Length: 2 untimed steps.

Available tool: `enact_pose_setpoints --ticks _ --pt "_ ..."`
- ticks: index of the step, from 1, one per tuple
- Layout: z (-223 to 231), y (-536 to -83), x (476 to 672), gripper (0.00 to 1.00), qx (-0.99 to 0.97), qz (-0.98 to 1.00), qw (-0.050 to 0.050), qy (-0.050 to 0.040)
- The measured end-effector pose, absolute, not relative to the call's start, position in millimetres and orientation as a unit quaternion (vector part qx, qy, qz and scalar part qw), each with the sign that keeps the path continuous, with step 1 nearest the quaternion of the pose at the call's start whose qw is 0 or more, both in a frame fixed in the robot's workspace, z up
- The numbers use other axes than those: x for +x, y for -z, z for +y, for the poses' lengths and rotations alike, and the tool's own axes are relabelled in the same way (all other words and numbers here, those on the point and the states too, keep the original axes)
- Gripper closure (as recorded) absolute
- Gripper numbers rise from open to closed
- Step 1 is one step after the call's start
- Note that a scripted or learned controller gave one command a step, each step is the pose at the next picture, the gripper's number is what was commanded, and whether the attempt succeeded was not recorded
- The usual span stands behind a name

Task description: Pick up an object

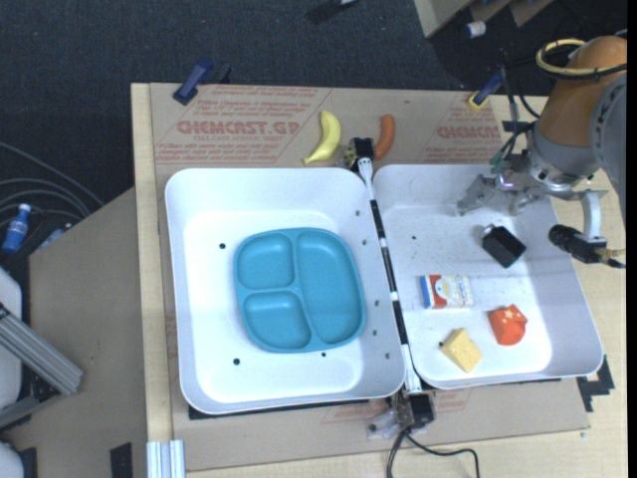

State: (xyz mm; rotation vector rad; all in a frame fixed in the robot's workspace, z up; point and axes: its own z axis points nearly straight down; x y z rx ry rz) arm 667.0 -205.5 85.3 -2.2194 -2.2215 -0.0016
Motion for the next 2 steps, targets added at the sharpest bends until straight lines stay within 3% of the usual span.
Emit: enact_pose_setpoints --ticks 1,2 --pt "-207 -86 667.3 0.00 -0.707 -0.708 0.002 0.0013" --pt "-171 -85 666.7 0.00 -0.707 -0.707 0.001 0.0000"
